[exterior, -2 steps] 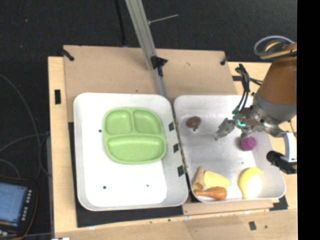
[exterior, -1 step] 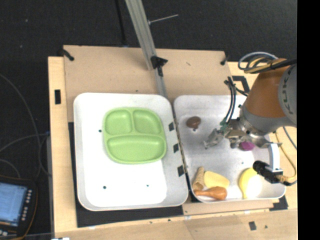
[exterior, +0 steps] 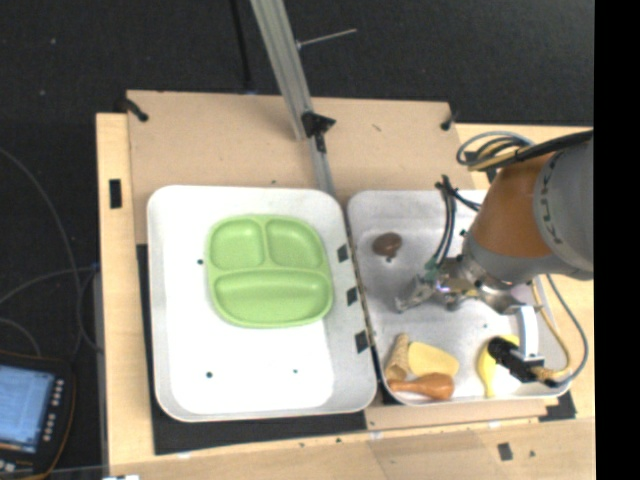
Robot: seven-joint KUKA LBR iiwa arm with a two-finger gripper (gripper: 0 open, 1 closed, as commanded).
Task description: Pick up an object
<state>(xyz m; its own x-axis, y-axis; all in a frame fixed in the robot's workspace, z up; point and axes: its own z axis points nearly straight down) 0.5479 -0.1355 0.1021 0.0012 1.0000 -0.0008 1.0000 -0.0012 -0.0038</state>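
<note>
My gripper [exterior: 408, 299] hangs low over the middle of the right bin [exterior: 410, 213], pointing left from the orange-banded wrist [exterior: 510, 218]. A small brown round object [exterior: 387, 244] lies just up and left of it, apart from it. Along the bin's front edge lie a tan stick-like piece [exterior: 398, 353], a yellow wedge [exterior: 435, 358] and an orange carrot-like piece [exterior: 425, 388]. A yellow banana-like piece [exterior: 488, 368] sits at the front right, partly behind a black part of the arm.
The left bin [exterior: 180, 368] holds a light green divided plate [exterior: 269, 271] in its upper half. A metal pole [exterior: 285, 58] slants down from the top to the gap between the bins. Cables [exterior: 555, 318] loop beside the wrist on the right.
</note>
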